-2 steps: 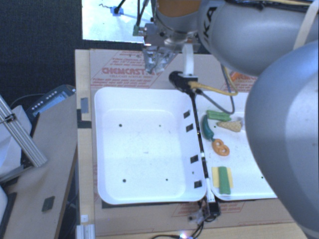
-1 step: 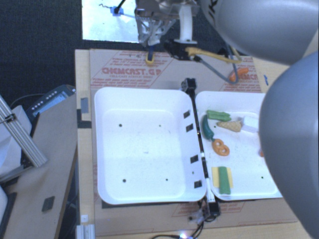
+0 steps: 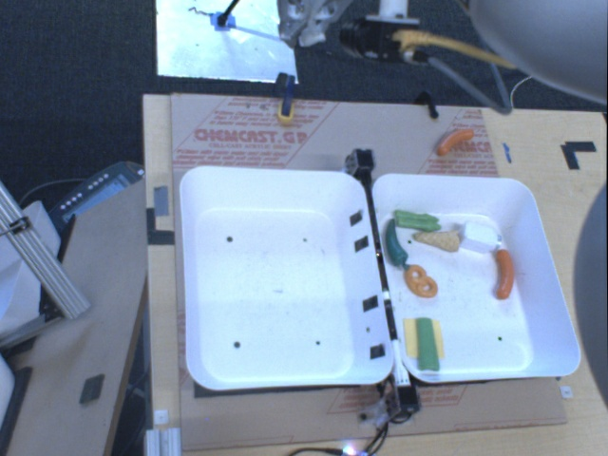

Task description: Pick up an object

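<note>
The right bin (image 3: 546, 283) holds several toy foods: a light green pod (image 3: 416, 220), a dark green cucumber (image 3: 394, 242), a tan cone (image 3: 439, 240), a white piece (image 3: 481, 234), an orange pretzel (image 3: 420, 281), a red-orange sausage (image 3: 504, 274) and a yellow-and-green block (image 3: 424, 341). My gripper (image 3: 309, 19) hangs high at the top of the view, beyond the bench's far edge and well away from both bins. Nothing is seen in its grasp.
The left bin (image 3: 275, 274) lies beside the right one, joined by a black clip strip (image 3: 372, 255). An orange sausage (image 3: 455, 142) lies on the board behind the right bin. A yellow-and-blue clamp (image 3: 285, 98) sits at the board's far edge. The arm's grey body (image 3: 532, 17) looms at top right.
</note>
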Robot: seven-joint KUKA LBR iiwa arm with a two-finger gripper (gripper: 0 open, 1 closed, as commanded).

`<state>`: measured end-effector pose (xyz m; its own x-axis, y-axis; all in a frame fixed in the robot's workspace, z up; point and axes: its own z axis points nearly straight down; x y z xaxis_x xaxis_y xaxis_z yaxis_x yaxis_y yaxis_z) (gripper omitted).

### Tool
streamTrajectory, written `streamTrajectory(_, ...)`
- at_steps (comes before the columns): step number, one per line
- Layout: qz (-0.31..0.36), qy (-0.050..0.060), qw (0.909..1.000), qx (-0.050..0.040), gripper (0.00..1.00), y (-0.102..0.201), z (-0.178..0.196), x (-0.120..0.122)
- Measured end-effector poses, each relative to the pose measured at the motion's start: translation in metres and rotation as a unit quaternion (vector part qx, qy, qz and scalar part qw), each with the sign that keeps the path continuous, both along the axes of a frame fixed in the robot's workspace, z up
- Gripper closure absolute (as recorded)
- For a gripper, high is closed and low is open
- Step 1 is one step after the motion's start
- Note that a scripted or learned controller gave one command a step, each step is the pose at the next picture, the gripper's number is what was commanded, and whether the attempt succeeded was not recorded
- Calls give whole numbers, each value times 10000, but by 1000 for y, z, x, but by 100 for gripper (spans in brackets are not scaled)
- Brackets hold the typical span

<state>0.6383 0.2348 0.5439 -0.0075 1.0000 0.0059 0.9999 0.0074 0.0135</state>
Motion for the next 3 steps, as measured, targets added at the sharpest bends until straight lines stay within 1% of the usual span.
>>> streamTrajectory(1, -75, 51, 10000, -38, 100, -95, -9, 32)
streamTrajectory(2, -7, 116, 9999, -35, 100, -48, -139, 29)
streamTrajectory(3, 8, 5, 10000, -3, 100, 3, -32, 29)
